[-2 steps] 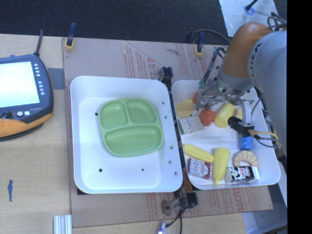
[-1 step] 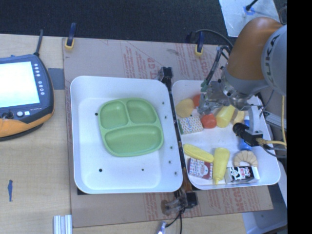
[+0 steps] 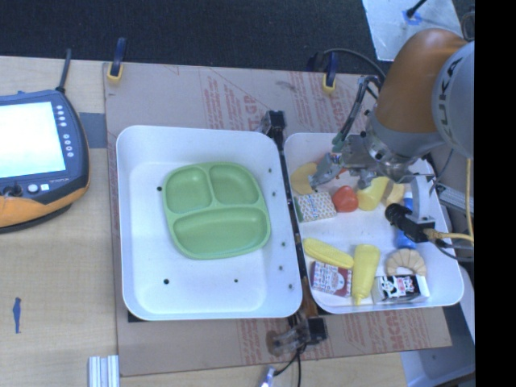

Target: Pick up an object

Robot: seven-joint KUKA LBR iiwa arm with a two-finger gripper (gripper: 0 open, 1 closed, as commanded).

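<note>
Two shallow white bins sit side by side on the counter: the left bin (image 3: 137, 297) carries a pale green plastic divided plate (image 3: 215, 210), and the right bin (image 3: 451, 293) carries a crowd of small toy foods. The grey arm with the orange band (image 3: 419, 71) reaches in from the right and hangs its gripper (image 3: 334, 166) low over the far left part of the right bin. Whether the gripper is spread or closed cannot be told from this slant, and nothing is plainly seen between its tips.

Just beside it lie a small red round toy like a tomato (image 3: 345, 199), a yellow rounded piece (image 3: 304, 179) against the bin's left wall, a patterned flat packet (image 3: 316, 207) and a pale yellow block (image 3: 373, 193). Nearer lie a yellow corn cob (image 3: 328, 253), a second yellow piece (image 3: 364, 271), a red printed packet (image 3: 330, 279), a croissant-shaped toy (image 3: 405, 260) and a black-and-white carton (image 3: 401, 289).

The arm's low pose suggests a grasp is being tried among the far cluster. Tight packing there may let neighbours block or slide away.
</note>
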